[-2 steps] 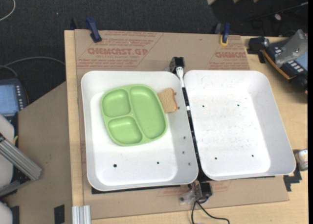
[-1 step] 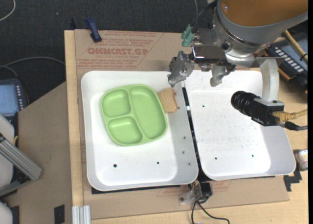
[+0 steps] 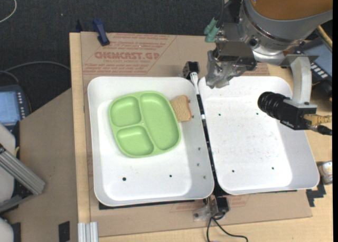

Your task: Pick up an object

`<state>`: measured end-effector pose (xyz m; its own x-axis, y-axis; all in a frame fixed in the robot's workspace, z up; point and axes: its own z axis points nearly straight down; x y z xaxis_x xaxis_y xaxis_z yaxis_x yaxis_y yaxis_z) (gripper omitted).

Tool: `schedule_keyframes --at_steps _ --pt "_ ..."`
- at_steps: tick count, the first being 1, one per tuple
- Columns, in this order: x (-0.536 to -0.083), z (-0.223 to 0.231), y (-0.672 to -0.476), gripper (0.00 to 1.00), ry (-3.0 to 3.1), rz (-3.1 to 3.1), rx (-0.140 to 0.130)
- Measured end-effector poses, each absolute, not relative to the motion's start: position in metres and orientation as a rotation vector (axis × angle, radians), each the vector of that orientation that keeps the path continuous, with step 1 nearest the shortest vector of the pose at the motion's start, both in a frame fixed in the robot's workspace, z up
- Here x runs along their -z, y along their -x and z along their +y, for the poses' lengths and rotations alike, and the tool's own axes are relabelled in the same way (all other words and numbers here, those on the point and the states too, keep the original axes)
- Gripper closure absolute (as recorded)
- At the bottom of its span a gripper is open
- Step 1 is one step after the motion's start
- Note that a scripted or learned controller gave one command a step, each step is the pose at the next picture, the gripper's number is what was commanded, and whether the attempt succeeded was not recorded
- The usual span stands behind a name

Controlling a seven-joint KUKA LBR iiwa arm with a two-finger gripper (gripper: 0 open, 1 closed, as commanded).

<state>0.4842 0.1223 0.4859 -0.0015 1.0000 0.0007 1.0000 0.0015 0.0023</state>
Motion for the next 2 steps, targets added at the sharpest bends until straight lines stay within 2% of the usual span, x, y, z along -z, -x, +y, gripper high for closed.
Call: schedule_keyframes --at_steps 1,2 --pt "-0.411 0.106 -0.478 1.00 -2.229 2.222 0.014" --pt "-0.447 0.102 -0.479 1.00 -2.221 2.219 -0.005"
